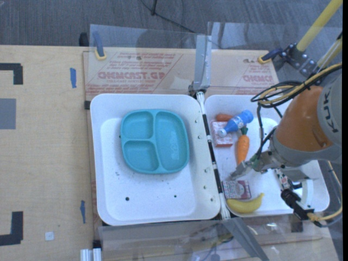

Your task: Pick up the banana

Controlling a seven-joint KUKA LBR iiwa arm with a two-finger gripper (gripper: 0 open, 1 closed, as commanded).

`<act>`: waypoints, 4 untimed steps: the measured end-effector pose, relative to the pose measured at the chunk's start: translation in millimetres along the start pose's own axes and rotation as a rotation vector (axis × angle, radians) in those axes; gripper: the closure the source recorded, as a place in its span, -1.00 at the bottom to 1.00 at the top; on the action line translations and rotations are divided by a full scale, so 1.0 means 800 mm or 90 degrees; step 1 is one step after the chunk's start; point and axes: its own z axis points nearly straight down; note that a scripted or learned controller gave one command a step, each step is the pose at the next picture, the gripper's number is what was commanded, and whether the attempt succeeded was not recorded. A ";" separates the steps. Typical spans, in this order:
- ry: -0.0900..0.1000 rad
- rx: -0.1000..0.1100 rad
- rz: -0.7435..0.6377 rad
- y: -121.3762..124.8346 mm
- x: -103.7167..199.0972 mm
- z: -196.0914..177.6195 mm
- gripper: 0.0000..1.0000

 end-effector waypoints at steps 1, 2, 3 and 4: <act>0.000 0.000 0.000 0.000 0.000 0.000 -1.00; -0.001 0.002 -0.012 0.121 -0.032 0.002 -1.00; 0.000 0.001 -0.105 0.071 -0.021 0.001 -1.00; 0.000 0.000 -0.193 0.035 -0.053 0.001 -1.00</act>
